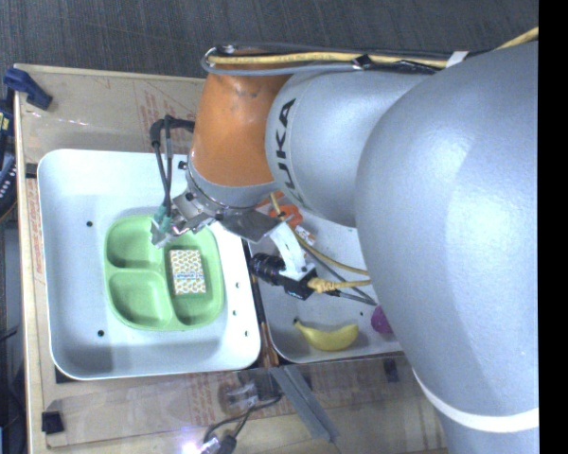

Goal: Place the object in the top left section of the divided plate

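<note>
A green divided plate [137, 296] lies in the left white bin [71, 253]. It has two smaller sections on its left side and one long section on its right. A small rectangular object [187, 272] with a yellow and white checked pattern lies flat in the long right section. My gripper [175, 223] hangs over the plate's upper edge, just above the checked object and apart from it. The orange wrist band [232, 130] and the grey arm cover the bench to the right.
The right bin [293, 353] holds a yellow banana [327, 335] and a small purple thing [381, 322], partly under the arm. Cables [308, 282] trail from the wrist over the wall between the bins. A blue clamp [24, 86] sits at the bench's top left corner.
</note>
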